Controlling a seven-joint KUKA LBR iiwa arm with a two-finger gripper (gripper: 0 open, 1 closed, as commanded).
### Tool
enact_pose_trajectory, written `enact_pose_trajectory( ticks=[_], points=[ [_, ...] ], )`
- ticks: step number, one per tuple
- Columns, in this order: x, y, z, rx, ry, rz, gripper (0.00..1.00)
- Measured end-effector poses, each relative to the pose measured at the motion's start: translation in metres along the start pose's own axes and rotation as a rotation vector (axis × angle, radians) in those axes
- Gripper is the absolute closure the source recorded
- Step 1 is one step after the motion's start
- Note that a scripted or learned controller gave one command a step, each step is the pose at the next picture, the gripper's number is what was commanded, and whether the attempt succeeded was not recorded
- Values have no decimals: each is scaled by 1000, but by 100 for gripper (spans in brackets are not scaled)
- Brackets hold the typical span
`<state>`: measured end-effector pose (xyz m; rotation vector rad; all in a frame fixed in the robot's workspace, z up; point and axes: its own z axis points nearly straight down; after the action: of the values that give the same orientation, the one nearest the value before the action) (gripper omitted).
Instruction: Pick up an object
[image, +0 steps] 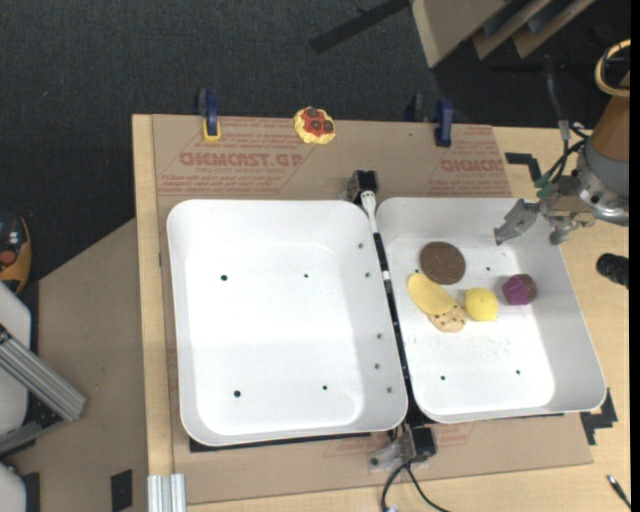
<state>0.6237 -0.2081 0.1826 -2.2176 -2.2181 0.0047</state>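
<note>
Camera view puts the two-finger metal gripper (538, 222) over the far right corner of the right shallow white plastic bin (540, 385), its 2 fingers spread wide with nothing between them. Toward that bin's middle sit 4 small things: a round brown disc (442, 262), a yellow banana-shaped piece (428, 294) touching a tan speckled cookie-like piece (451, 320), a small yellow ball (482, 305) just beside them, and a purple ball (518, 290) nearest the gripper yet apart from it. Left of that bin lies the left shallow white bin (200, 330).
</note>
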Motion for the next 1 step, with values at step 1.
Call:
enact_pose_trajectory(
  ticks=[1],
  points=[
    [50, -43, 91, 11, 6, -2, 0]
  ],
)
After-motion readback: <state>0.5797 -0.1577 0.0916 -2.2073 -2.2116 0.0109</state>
